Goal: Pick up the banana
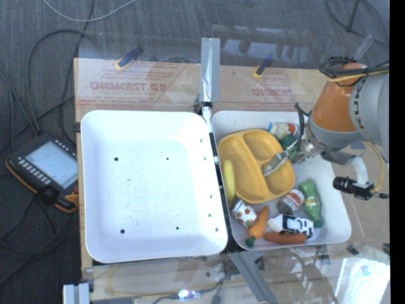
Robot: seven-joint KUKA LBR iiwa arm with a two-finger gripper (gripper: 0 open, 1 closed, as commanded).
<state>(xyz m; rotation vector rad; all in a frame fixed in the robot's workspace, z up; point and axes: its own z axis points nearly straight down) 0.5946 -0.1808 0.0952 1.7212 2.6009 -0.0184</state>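
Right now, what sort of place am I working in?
Probably a robot lab's bin-picking cell: two white bins on a bench, toy food such as a banana and carrots, a teach pendant and loose cables on the floor.

arm: grey casing; orange band | claw: slim, metallic | cables: black

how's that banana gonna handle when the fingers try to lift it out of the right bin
The banana looks like a smooth plastic toy, so probably light and stiff but somewhat slippery. It lies wedged between the yellow divided dish and the right bin's left wall, so there is likely little room for fingers. Its curved shape may let it rock or twist when nudged.
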